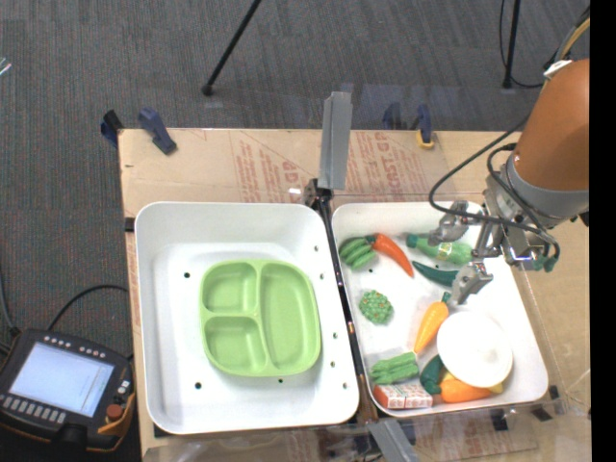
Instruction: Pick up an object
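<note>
gripper (460, 254) fingers spread, astride green bottle (441, 249) in rt bin (532, 349), w/o clamping.

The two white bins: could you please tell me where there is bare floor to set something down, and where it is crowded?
Left bin: bare floor rings the green divided plate, widest along the top edge and left side. Right bin: crowded; small free patches lie below the green ball, left of the carrot, and at its lower right beside the white plate. The gripper hovers over the top right.
</note>
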